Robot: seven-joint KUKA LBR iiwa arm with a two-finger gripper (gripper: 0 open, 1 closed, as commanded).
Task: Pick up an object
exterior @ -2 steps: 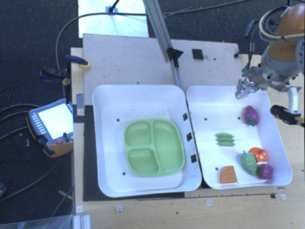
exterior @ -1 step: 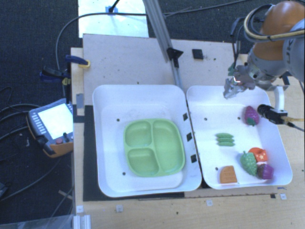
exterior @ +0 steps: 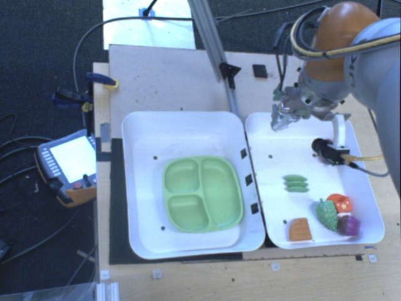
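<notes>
My gripper (exterior: pixel 283 119) hangs over the right bin's (exterior: pixel 270 187) far-left corner; jaw state I can't tell. Green pea pod (exterior: pixel 296 183) mid-bin; tomato (exterior: pixel 339 202), grapes (exterior: pixel 326 214), orange wedge (exterior: pixel 300 229) near front edge.

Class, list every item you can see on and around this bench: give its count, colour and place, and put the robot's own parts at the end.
Bins: 2, white, side by side on the bench; left bin, right bin.
Divided plate: 1, light green, three compartments, in the left bin.
Pea pods: 1 small bunch, green, middle of the right bin.
Toy bread slice: 1, orange-brown, near edge of the right bin.
Toy fruit pile: 1 cluster, green, red and purple pieces touching, near right corner of the right bin.
Handheld control pad: 1, grey with orange, on the floor left of the bench.
Clamp: 1, blue and yellow, bench's far left edge.
Arm: 1, grey with orange band, from the right.
Gripper: 1, grey, above the right bin's far edge.
</notes>
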